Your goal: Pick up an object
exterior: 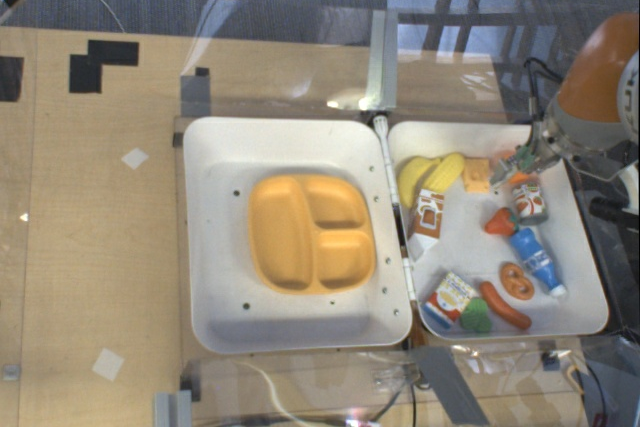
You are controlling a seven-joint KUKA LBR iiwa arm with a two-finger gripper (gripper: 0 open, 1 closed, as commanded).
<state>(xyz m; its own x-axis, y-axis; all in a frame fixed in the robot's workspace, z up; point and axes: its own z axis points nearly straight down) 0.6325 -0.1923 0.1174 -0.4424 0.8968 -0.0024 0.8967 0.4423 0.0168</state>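
- Pincer [518, 162] sits low at the upper right corner of the right bin [590, 310], hanging from the grey arm [600, 85] with its orange band that enters from the right.
- Pincer state: cannot tell. Its tip is a small dark tangle against the bin wall; too fine to read.
- Nothing is visibly held.
- Nearest candidate, by my judgement: the small carton [528, 202] with an orange-and-white label, lying just below the pincer toward the near rim. It looks squat, with its long axis roughly along the bin's far-to-near line.
- Orange cracker block [477, 176] lies just to the pincer's left, close beside it; near square, no clear long axis.
- Red pepper-like piece [501, 221] touches or nearly touches the carton's lower left.
- Blue bottle [537, 261] lies further toward the near rim, long axis slanted, white cap end pointing to the lower right corner.
- Banana [430, 174] rests near the bin's left wall, well apart from the pincer, long axis slanting up to the right.
- Left bin [210, 215] carries a yellow divided tray [310, 233], well apart from the pincer.
- Likely demand of the coming move: a short shift toward the near rim, then down onto the carton.
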